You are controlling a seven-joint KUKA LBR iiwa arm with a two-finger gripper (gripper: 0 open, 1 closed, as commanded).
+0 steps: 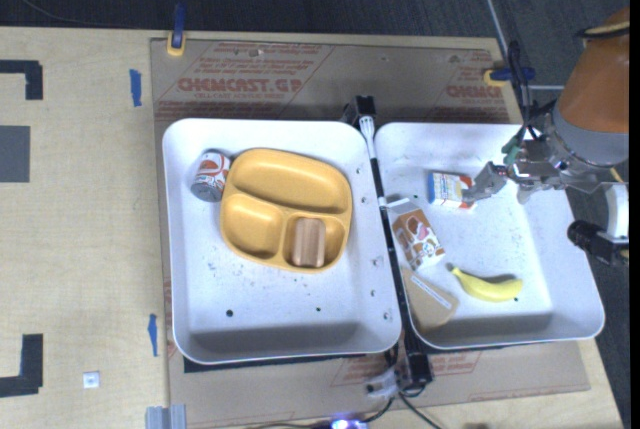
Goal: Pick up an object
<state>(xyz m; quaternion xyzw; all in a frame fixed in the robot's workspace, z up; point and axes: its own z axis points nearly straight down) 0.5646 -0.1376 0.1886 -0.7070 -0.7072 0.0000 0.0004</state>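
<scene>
Your gripper (492,180) hangs over the right bin (570,317), toward its far right side, with the arm (597,102) coming in across the bin's right rim. You cannot tell how its jaws stand from this angle, and nothing shows between them. Just beside its tip, toward the bin's middle, lies a small carton (450,188), white with orange and blue print. Nearer the divider a snack packet (418,237) lies tilted, and below it a brown paper bag (432,301) rests against the bin's near left corner. A banana (485,285) lies along the near side, close to the bag but apart from the carton. The bin's near right floor and far left corner are bare, so you have room there.

In the left bin (200,317) a yellow tray (285,179) fills the far half, with a brown block (307,242) in its near right compartment. A can (209,175) lies at the tray's left edge, by the bin's far left corner. The near half of that bin is open floor.
</scene>
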